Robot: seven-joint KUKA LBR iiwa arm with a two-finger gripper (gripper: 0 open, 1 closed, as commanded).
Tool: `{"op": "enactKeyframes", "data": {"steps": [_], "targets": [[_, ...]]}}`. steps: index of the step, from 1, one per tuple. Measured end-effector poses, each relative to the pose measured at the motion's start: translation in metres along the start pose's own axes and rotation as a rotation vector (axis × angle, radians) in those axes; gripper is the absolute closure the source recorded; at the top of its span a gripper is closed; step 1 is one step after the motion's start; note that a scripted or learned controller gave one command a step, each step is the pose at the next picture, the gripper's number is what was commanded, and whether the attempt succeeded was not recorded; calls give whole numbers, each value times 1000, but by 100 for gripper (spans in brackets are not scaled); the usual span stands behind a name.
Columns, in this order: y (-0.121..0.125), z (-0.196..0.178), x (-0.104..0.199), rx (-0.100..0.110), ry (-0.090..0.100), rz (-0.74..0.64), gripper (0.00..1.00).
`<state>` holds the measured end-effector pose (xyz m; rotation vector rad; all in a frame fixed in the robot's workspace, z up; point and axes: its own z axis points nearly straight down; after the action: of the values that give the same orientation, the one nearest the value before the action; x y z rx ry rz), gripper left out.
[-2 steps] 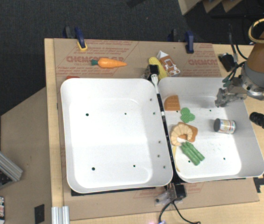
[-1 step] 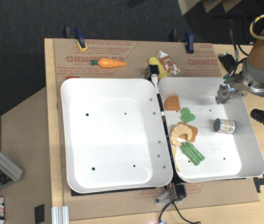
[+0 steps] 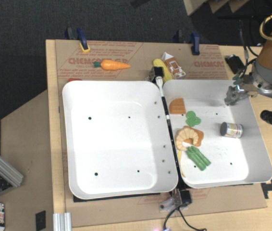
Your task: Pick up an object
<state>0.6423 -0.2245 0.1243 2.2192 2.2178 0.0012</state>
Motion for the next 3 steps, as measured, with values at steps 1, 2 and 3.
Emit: {"op": "enactKeyframes", "data": {"steps": [1,2,3], "targets": [[26,-35,29,-3,0,-4,100],[-4,17,-1,9,3,2,100],[-15,32,1,7,3,-1,100]]}}
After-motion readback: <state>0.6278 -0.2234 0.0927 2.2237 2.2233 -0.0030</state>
